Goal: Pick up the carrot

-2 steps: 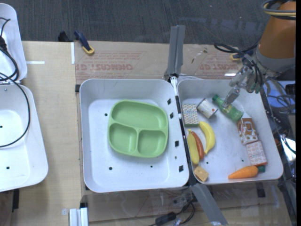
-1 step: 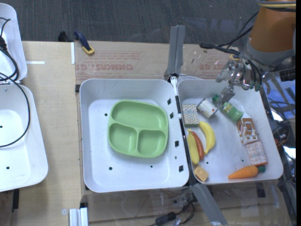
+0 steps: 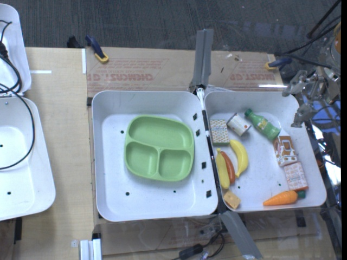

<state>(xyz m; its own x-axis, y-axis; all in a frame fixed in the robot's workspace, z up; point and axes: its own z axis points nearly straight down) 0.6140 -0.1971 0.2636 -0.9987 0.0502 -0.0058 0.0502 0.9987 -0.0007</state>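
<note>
Presently: gripper [image 3: 307, 99] at the right bin's [image 3: 260, 207] far right corner, finger state cannot be told, nothing seen held. Carrot [image 3: 282, 199] lies well below and slightly left of it, by the near wall, long axis running left-right, green tip rightward.

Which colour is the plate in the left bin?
The plate is light green, seen in the camera view.
</note>
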